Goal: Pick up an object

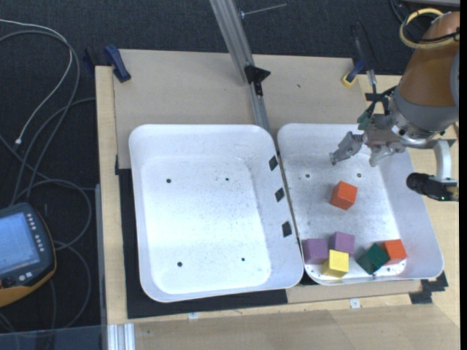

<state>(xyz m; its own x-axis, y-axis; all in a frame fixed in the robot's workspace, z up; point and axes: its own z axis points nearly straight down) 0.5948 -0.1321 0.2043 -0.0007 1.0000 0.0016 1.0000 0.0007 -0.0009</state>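
Camera view: gripper spread wide, holding nothing, above orange cube.

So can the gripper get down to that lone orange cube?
Probably yes: the gripper hangs open above the orange cube, which sits apart from the other blocks with nothing between them.

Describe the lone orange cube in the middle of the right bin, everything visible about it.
The orange cube is a small, plain block, matte like painted wood or foam, with a lighter top face and darker side faces. It rests flat on the speckled floor of the right bin, turned slightly so one corner points toward the camera. Nothing touches it: the other blocks cluster along the bin's near edge, and the end effector hangs above and behind it, fingers spread, holding nothing.
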